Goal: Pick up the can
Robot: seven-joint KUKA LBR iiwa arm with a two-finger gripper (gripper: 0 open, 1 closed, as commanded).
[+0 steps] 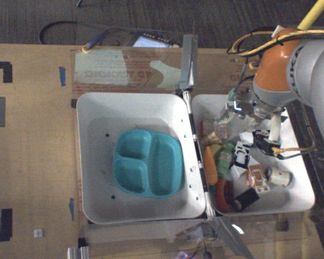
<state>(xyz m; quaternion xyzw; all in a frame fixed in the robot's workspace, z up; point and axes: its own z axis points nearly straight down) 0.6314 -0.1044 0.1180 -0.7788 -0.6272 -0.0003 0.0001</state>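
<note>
Reaching in from the right, the grey arm (308,63) with its orange band hangs over the upper part of the right-hand bin (302,196), and the gripper (243,109) sits low among the clutter near that bin's top left corner. Whether it is open or closed cannot be told, since the wrist and nearby packaging hide that part. The can (279,176), small and pale, lies on its side near the right wall of the same bin, well apart from the gripper and just right of an orange-and-white carton (257,178). Along the bin's left wall lie a carrot (210,166), a green packet (224,161) and a reddish item (222,194), with a dark block (245,199) near the bottom. A teal divided plate (149,163) rests in the middle of the left-hand bin (92,112).
</note>
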